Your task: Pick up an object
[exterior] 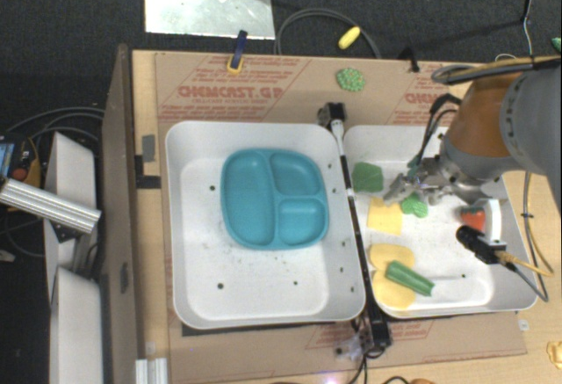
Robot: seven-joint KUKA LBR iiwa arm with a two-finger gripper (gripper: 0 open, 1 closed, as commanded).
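While the small green piece point(414, 207) lies just under the pincer point(413, 189) in the right bin point(505, 290), nothing looks lifted, so the pick seems unfinished (whether the pincer is clenched I cannot tell); a yellow slab point(384, 217) sits just beside it, the blue tray point(273, 199) well apart

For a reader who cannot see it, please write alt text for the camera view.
A grey robot arm reaches into the right white bin, its gripper low over small green and yellow toy pieces. The left white bin holds a teal divided plate.
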